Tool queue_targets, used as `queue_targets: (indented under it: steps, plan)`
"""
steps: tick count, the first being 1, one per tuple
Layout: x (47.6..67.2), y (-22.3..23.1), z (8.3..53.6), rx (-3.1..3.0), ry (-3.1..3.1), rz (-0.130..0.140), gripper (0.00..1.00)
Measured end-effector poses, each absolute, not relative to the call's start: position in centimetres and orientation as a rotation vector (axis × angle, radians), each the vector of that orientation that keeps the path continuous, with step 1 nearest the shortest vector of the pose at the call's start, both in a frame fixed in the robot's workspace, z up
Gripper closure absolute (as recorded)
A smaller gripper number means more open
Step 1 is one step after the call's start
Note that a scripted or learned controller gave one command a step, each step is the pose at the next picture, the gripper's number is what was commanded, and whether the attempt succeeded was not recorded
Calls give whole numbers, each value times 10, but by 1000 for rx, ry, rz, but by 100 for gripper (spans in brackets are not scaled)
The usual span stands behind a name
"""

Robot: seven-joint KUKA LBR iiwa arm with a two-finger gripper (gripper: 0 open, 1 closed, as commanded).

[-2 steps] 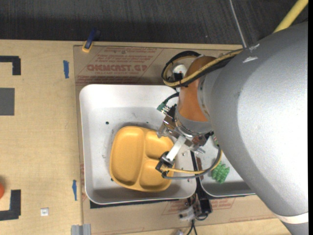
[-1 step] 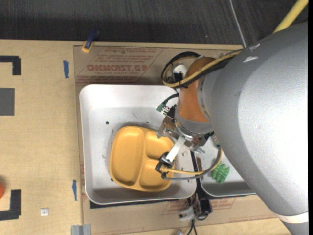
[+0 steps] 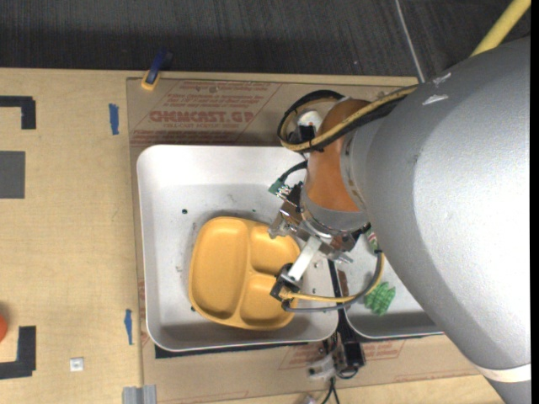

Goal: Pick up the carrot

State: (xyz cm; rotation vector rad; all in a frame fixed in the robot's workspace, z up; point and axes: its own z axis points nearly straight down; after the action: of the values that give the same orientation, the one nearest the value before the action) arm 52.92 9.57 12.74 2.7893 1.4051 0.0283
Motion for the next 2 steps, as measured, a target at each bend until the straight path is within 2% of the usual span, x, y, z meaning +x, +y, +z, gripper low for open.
queue_targets:
  steps: [2]
  plan:
    - [529,96,127,2779,1426,28,0]
